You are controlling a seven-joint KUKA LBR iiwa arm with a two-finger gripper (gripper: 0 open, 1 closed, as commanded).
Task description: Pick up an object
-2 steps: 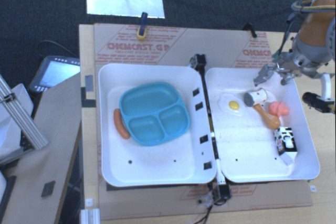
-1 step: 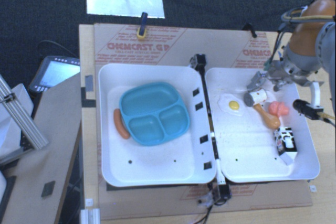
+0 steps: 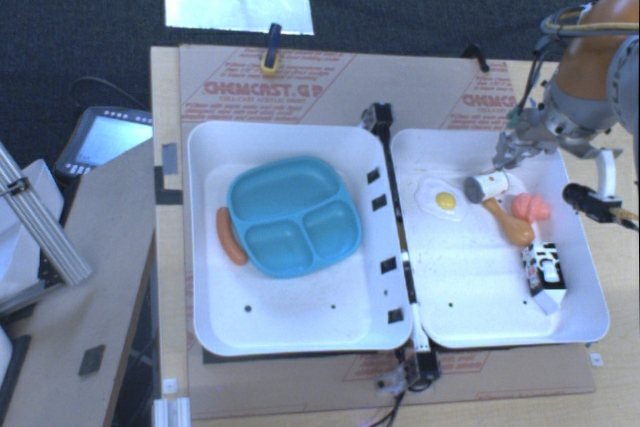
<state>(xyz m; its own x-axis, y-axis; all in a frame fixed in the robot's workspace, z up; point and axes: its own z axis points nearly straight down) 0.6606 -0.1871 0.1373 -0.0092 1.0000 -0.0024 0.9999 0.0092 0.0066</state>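
Bench [image 3: 165, 215] w/ brown printed sheet [image 3: 300, 85] on top, 2 white bins [image 3: 205, 315] side by side.

Arm [image 3: 600, 65] cut off at right edge — pincer [image 3: 512, 150] fingers indistinct.

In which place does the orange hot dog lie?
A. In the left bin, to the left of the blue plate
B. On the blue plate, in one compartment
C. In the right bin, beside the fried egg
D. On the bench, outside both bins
A: the hot dog lies on the left bin floor, against the left edge of the blue plate.
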